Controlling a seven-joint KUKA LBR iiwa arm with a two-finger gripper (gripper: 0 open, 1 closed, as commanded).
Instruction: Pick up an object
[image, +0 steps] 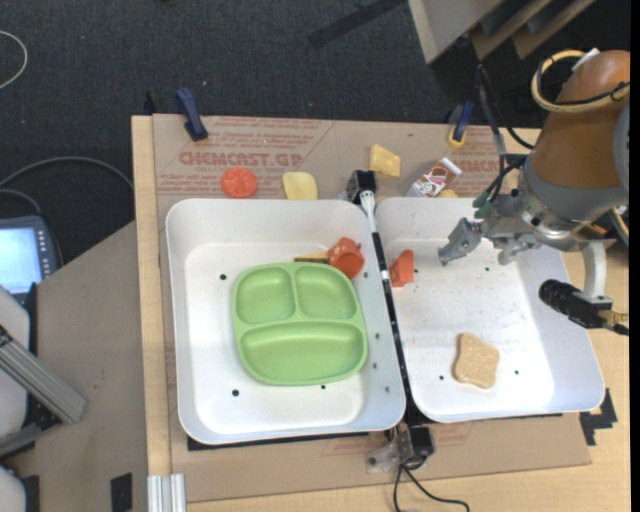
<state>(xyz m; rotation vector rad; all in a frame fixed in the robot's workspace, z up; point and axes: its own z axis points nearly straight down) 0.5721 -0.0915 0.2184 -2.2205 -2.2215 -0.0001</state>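
We see two white bins (200, 330) side by side, so things can go from one to the other. The green plate (298, 322) lies flat in the left bin. Our gripper (480, 243) hangs over the right bin, its fingers spread wide, with nothing between them. The toast (476, 359) lies flat near the front, well apart from the gripper. A red block (402, 268) sits closer, by the wall between the bins.

The arm (580, 130) is a rounded grey casing with an orange band at twelve o'clock; its metal gripper (482, 242) looks greyish, perhaps cable-wrapped.
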